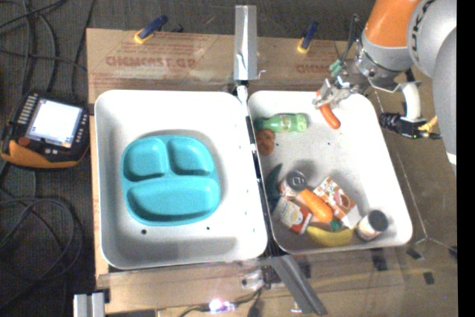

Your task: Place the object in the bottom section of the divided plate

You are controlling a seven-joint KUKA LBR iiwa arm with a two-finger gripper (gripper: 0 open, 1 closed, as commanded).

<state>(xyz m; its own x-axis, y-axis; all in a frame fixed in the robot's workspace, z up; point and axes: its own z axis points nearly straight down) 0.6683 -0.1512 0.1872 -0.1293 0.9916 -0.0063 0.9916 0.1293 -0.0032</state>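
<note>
Overhead, the scene reads as follows.
Arm: grey with an orange band [397,7], reaching in from the upper right of the frame.
Claw: the claw [332,96] hangs over the top right corner of the right bin [386,159], clenched on the orange-red sausage [331,116], which hangs slanted from its tip just above the bin floor.
Task's thing: the sausage sits at the upper right of the right bin, well apart from the plate.
Divided plate: the blue divided plate [172,179] lies in the middle of the left bin [111,115]; its wide bottom section [174,201] faces the lower edge of the frame, with two smaller sections above it.
Right bin contents: a green bottle [286,122] lies on its side near the top, just left of the sausage; a brown item [266,138] touches the bin's left wall; a cluster at the lower part holds a carrot [315,206], a banana [330,235], a printed carton [338,198] and a small dark-topped can [373,223].
Surface: brown board [171,59] with two clamps at the top; a handheld controller [48,130] lies at far left.
</note>
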